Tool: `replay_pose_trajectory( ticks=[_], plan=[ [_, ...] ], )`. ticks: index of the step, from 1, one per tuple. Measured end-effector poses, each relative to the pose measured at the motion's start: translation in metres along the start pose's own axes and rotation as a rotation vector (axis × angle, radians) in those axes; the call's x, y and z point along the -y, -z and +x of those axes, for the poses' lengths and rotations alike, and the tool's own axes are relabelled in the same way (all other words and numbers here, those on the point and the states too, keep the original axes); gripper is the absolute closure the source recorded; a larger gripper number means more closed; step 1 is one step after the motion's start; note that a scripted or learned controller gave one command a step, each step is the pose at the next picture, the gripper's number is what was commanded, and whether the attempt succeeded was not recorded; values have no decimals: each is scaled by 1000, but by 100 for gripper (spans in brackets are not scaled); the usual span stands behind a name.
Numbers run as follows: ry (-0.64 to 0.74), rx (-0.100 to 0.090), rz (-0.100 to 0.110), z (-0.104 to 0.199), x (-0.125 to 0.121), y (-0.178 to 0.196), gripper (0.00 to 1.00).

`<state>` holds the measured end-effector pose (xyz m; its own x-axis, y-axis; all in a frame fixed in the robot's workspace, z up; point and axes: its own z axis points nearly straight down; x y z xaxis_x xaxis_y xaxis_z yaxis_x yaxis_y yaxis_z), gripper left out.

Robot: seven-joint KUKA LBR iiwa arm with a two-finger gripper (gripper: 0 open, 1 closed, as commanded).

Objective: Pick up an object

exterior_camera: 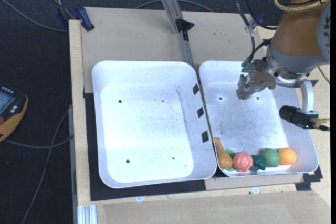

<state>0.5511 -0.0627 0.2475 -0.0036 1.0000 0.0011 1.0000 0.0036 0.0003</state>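
You have the gripper hanging over the far half of the right bin; from this angle you cannot tell how it is set or whether it has anything. The objects lie in a row tight against that bin's near wall: an orange gourd-shaped piece at the left, then a pink ball, a dark teal piece, a green ball and an orange ball near the right corner. Between row and gripper the floor is bare. The left bin sits just beside, rims touching.
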Motion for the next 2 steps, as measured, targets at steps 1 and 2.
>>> replay_pose_trajectory(
  ticks=[1,2],
  plan=[
    [0,0,0,44,-15,-4,100],
    [1,0,1,93,-18,-17,100]
  ],
)
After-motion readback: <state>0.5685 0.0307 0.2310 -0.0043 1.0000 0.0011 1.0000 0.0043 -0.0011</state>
